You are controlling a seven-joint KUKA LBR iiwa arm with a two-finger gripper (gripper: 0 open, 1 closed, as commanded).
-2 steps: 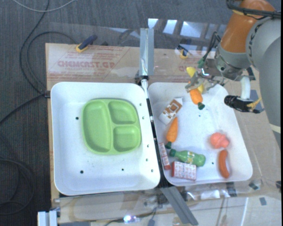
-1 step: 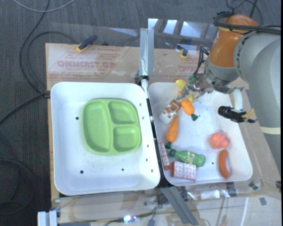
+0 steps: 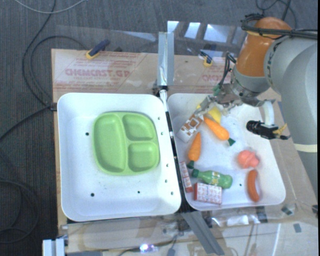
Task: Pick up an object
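My gripper point(image 3: 214, 103) hangs low over the far end of the right bin point(image 3: 272, 196). Right beneath it lies a small yellow object point(image 3: 215, 114), and I cannot tell whether the two touch. An orange carrot point(image 3: 218, 129) lies just in front of the yellow object. A brown and white carton point(image 3: 191, 125) sits to the gripper's left, near the bin's left wall. A second carrot point(image 3: 194, 146) lies below the carton.
The right bin also holds a pink object point(image 3: 248, 159), a sausage point(image 3: 253, 185), a green bottle point(image 3: 214, 178), a red and white box point(image 3: 208, 193) and a thin red item point(image 3: 185, 176) by the left wall. The left bin point(image 3: 74, 196) holds a green divided plate point(image 3: 127, 143).
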